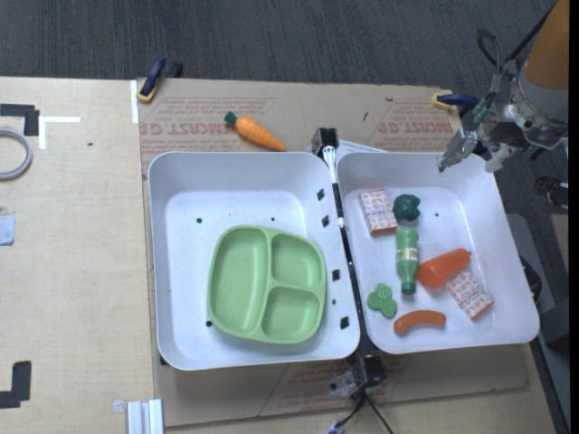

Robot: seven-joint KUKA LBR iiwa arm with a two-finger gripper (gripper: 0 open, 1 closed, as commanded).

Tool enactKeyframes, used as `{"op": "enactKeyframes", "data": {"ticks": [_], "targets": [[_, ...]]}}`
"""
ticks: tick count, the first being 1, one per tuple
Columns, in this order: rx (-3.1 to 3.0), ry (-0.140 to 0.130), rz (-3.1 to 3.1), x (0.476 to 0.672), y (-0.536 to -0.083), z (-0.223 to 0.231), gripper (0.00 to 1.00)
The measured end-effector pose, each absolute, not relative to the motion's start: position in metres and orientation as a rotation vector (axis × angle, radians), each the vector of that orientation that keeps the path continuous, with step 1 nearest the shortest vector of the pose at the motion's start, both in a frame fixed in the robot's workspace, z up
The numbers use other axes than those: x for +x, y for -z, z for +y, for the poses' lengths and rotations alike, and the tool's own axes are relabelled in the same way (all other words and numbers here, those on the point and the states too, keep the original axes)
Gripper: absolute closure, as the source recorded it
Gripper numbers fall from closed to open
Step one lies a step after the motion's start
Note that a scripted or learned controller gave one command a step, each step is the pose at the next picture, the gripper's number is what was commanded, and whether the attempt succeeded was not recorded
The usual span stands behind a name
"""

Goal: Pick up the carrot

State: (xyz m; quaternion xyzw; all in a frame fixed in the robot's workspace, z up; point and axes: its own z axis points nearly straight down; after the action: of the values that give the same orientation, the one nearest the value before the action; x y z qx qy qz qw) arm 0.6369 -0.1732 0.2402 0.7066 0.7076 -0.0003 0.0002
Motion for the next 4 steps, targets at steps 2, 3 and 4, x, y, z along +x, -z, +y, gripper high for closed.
{"op": "enactKeyframes", "data": {"ticks": [2, 3, 4], "targets": [[1.789, 0.000, 2.583, 0.483, -0.153, -0.106, 0.00], [1.791, -0.003, 2.577, 0.484, -0.163, -0.106, 1.00], [1.771, 0.000, 2.591, 0.479, -0.223, -0.187, 1.00]]}}
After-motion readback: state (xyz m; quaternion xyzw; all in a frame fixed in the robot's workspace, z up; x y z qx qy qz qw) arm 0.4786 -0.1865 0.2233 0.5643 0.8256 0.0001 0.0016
